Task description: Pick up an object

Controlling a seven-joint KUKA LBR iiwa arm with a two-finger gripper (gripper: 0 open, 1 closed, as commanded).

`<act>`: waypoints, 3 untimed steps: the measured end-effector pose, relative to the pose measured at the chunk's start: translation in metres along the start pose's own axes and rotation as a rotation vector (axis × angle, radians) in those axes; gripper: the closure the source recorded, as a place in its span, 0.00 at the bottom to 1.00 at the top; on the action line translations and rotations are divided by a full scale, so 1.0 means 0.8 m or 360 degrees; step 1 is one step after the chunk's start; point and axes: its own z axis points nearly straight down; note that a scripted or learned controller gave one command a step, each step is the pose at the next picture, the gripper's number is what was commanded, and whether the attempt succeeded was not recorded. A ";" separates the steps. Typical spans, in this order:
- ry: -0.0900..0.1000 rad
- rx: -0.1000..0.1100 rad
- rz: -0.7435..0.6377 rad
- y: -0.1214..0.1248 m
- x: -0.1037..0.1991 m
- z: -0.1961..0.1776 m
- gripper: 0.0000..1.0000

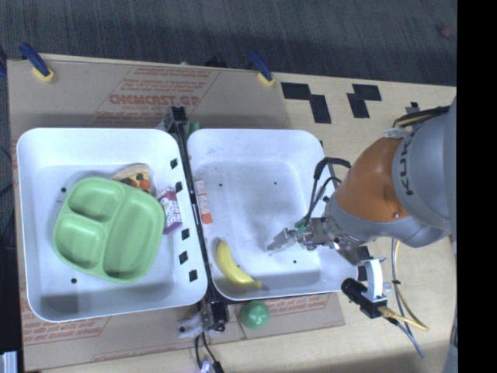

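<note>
Gripper [281, 242] low inside the right bin [256, 142], tips near the floor. Cannot tell whether the fingers are apart or together; nothing seen between them. Arm [380, 185] reaches over the bin's right wall, likely the reason for the slanted approach.

Banana [233, 266] lies flat on the bin floor just left of and below the fingers, apart from them. Long axis runs diagonally: one end up-left by the dividing wall, the other down-right toward the fingers.

Farther left, in the other bin: green divided tray [109, 228], small packets beside it. Green ball [254, 314] on the worktop below the bins.
</note>
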 end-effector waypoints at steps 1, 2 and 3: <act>-0.0001 -0.0003 0.0002 0.069 -0.018 0.013 0.00; -0.0002 -0.0004 -0.0002 0.148 0.033 0.013 0.00; -0.0002 -0.0003 -0.0006 0.148 0.033 0.000 1.00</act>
